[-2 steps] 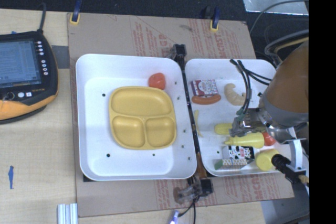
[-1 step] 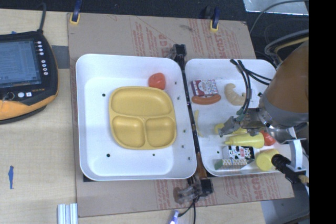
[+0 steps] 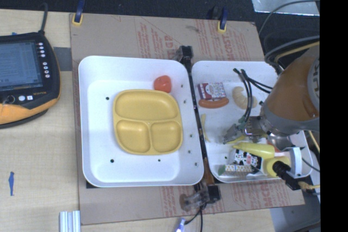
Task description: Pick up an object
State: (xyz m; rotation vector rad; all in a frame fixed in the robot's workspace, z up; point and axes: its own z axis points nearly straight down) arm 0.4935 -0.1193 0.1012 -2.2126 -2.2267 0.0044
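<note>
The right white bin (image 3: 217, 69) holds several small objects. A red-and-white packet with a sausage shape (image 3: 212, 95) lies at its back left, and a beige rounded piece (image 3: 239, 95) sits beside it. A yellow banana-like object (image 3: 255, 149) and a black-and-white patterned item (image 3: 243, 160) lie near the front. My gripper (image 3: 239, 133) is lowered into this bin just above the yellow object, under the arm's orange band (image 3: 291, 95). The arm hides the bin's right part.
The left white bin (image 3: 92, 117) carries a yellow divided plate (image 3: 148, 120) with a small red ball-like object (image 3: 162, 83) behind it. A tablet controller (image 3: 24, 76) lies on the bench at far left. Clamps (image 3: 78, 12) hold the cardboard sheet under the bins.
</note>
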